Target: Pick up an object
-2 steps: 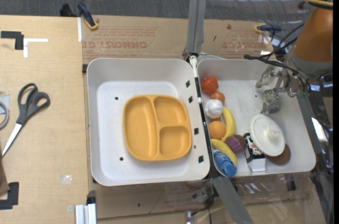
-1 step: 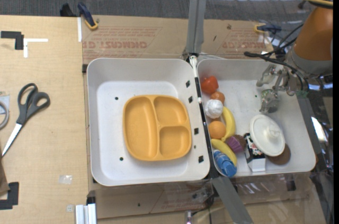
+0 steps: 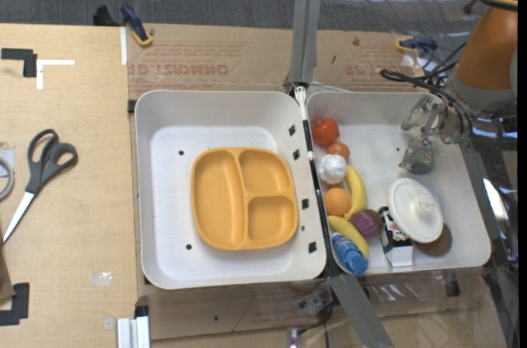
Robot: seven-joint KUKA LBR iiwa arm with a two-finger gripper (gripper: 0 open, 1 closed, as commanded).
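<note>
My gripper [image 3: 418,160] hangs low over the upper right part of the right bin [image 3: 375,118], above bare white floor; a small dark shape sits at its tip, and I cannot make out what it is. Along the bin's left side lie a red tomato [image 3: 326,131], a white ball [image 3: 333,168], a banana [image 3: 356,190], an orange [image 3: 337,201] and a blue bottle [image 3: 352,257]. A white round lid [image 3: 416,209] rests just below the gripper, apart from it. A small white box [image 3: 398,246] lies at the bin's front.
The left bin [image 3: 156,174] holds a yellow divided plate [image 3: 244,197]. Scissors [image 3: 38,169] lie on the wooden bench at far left. A blue clamp [image 3: 136,24] sits behind the left bin. The grey divider [image 3: 303,50] stands between the bins at the back.
</note>
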